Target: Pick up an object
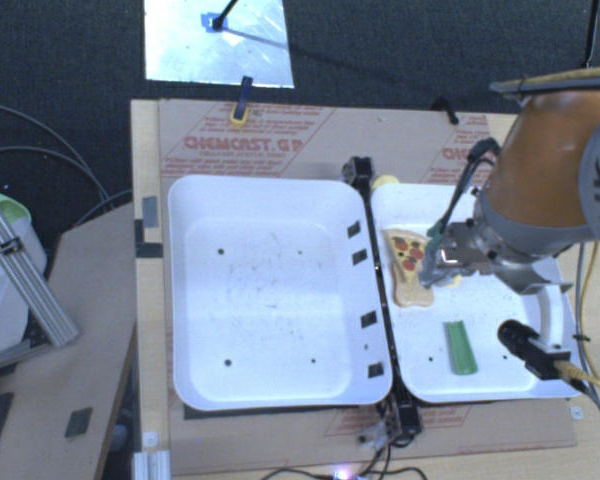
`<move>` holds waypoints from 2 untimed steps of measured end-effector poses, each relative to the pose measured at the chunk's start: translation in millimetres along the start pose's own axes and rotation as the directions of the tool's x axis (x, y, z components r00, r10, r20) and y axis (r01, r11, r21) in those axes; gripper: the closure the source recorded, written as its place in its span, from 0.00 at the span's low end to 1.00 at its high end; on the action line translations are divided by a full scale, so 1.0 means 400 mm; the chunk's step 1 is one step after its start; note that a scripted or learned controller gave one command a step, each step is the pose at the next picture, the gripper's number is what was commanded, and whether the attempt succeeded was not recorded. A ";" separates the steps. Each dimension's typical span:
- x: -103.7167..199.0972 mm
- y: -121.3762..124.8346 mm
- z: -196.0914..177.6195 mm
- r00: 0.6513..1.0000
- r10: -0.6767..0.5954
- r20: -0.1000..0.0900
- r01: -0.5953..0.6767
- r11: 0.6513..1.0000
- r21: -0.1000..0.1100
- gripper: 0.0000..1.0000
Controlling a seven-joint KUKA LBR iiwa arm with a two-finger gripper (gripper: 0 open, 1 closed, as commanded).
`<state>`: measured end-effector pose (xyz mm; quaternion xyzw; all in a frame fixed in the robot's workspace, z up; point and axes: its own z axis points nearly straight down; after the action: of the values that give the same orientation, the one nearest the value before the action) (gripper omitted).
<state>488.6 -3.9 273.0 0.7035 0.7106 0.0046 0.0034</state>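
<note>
A toy pizza slice (408,265) with red dots lies in the right bin (420,378), near its left wall. A green flat block (460,347) lies lower in the same bin. My gripper (443,265) hangs just right of the pizza slice, over its right edge; the wrist hides whether the fingers are closed on anything. A small yellowish bit shows beside the gripper at the slice's edge.
The left bin (270,293) sits beside the right one, split by a black clip strip (375,268). A pale round object (384,182) rests at the right bin's top-left corner. The arm's large grey and orange body covers the right bin's upper right part.
</note>
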 end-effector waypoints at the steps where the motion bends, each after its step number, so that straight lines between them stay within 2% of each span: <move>1: 0.116 -0.001 -0.086 1.000 0.001 0.000 -0.001 1.000 0.006 1.00; 2: -0.025 -0.001 -0.235 1.000 0.012 0.003 -0.012 1.000 0.003 1.00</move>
<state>487.3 -14.0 367.0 0.7079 0.7063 0.0024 0.0033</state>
